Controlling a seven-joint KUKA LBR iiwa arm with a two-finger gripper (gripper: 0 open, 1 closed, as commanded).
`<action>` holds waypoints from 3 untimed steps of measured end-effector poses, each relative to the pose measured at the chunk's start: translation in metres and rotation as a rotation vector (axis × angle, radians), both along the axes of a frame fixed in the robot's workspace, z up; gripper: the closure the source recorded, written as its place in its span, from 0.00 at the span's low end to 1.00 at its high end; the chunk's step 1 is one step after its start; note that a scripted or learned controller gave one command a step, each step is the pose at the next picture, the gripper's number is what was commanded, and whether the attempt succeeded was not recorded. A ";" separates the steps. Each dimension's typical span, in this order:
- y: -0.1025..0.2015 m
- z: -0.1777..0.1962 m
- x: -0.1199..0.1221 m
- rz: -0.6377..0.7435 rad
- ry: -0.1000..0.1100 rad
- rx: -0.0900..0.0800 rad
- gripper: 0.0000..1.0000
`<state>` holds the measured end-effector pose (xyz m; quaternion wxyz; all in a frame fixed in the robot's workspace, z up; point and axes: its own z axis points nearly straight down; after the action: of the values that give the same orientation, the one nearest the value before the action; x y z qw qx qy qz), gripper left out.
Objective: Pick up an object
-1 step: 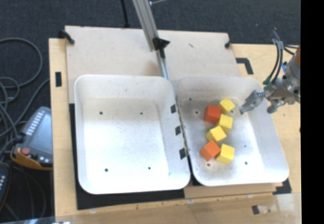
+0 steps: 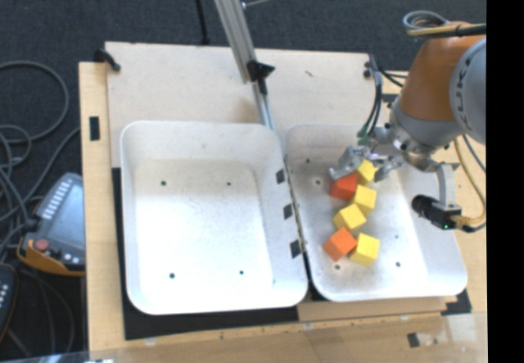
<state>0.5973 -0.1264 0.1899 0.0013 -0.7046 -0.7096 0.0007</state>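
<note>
Two shallow white bins side by side on a pale wooden bench [image 2: 180, 79]. Left bin [image 2: 205, 214] bare inside apart from a few dark specks. Right bin [image 2: 409, 263] holding a loose line of blocks running down its middle. Topmost, a small yellow cube [image 2: 366, 172], seated between the metal tips of the gripper [image 2: 368, 165], clamped from either side, apparently held. Just below and left, a red-orange cube [image 2: 345, 187], touching or nearly touching the gripper. Below that, a second yellow cube [image 2: 365, 198], then a third yellow cube [image 2: 351, 217] just beside it. Lowest pair: an orange cube [image 2: 339, 243] and a fourth yellow cube [image 2: 367, 249], touching. Grey arm with orange band [image 2: 434, 79] entering from the right, wrist bent over the upper part of the right bin. Aluminium camera post [image 2: 233, 13] rising from the bench between the bins at the far edge. Handheld control pendant [image 2: 59, 218] on the dark carpet to the left, among loose grey cables [image 2: 33, 120].
</note>
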 end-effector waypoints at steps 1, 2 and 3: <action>-0.005 -0.062 -0.022 -0.004 -0.025 -0.008 0.00; -0.007 -0.053 -0.022 -0.011 -0.028 -0.009 1.00; -0.006 -0.054 -0.022 -0.013 -0.028 -0.008 0.00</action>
<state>0.5753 -0.1325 0.1364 -0.0116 -0.7090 -0.7051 -0.0064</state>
